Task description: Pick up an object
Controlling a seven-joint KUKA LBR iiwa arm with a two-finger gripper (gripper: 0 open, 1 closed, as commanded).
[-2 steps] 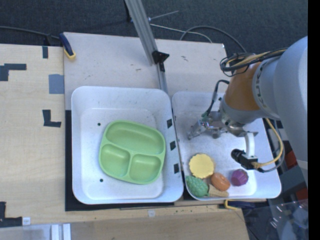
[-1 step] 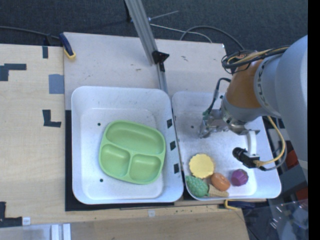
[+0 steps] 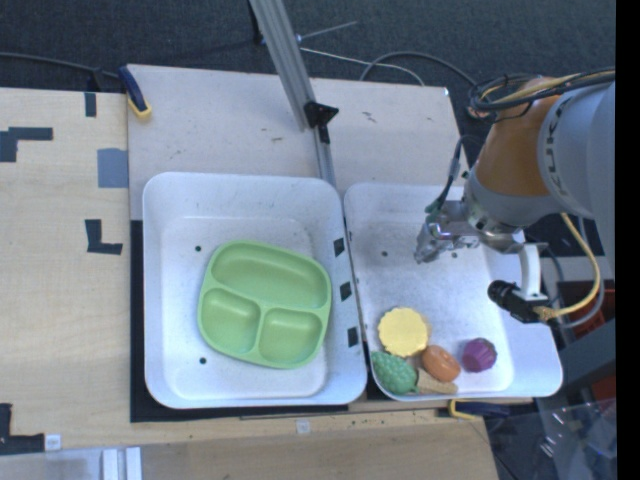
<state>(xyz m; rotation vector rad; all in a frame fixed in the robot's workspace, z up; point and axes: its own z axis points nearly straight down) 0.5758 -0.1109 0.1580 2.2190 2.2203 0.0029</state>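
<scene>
In the right bin several toy foods lie near the front edge: a yellow round piece, a green leafy piece, an orange piece and a purple piece. My gripper hangs over the middle of the right bin, above and behind the toys, apart from all of them. Nothing shows between its fingers.
The left bin holds a green divided plate. A slanted metal rail runs down to the gap between the bins. The arm's body and cables fill the right bin's far right side.
</scene>
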